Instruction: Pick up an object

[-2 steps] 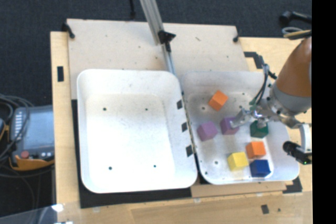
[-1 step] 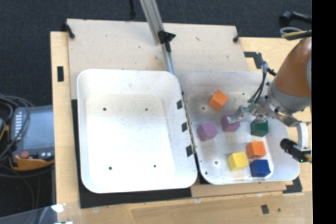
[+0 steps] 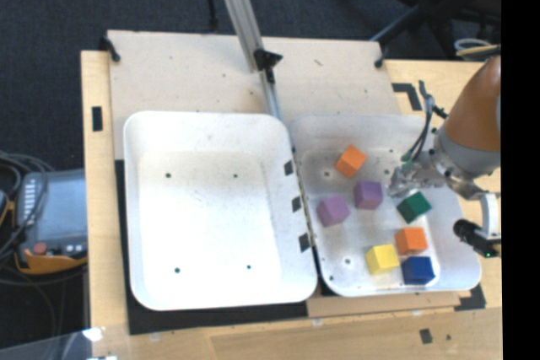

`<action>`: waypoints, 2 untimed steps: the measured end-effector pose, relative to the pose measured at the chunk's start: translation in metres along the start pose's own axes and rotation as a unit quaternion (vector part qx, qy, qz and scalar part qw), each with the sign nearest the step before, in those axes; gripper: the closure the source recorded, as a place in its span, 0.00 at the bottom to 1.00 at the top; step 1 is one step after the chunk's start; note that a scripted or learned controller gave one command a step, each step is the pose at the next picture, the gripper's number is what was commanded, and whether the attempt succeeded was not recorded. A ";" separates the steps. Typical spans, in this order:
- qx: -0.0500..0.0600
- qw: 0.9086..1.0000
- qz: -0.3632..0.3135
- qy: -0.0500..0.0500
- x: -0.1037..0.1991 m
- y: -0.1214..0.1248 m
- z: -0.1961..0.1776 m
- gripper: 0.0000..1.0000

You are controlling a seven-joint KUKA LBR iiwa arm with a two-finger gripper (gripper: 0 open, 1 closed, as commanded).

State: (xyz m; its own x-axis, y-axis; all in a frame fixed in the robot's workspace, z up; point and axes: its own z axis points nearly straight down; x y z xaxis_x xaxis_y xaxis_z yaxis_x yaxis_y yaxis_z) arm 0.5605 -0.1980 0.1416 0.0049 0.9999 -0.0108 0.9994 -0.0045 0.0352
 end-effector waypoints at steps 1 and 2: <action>0.014 1.000 -0.004 0.004 -0.012 0.008 -0.054 1.00; 0.014 1.000 -0.005 0.004 -0.014 0.018 -0.100 1.00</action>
State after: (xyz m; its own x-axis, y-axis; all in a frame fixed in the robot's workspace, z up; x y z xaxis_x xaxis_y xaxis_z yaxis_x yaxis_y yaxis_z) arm 0.5747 -0.2109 0.2425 -0.0044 1.0000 -0.0028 1.0000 0.0044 0.0069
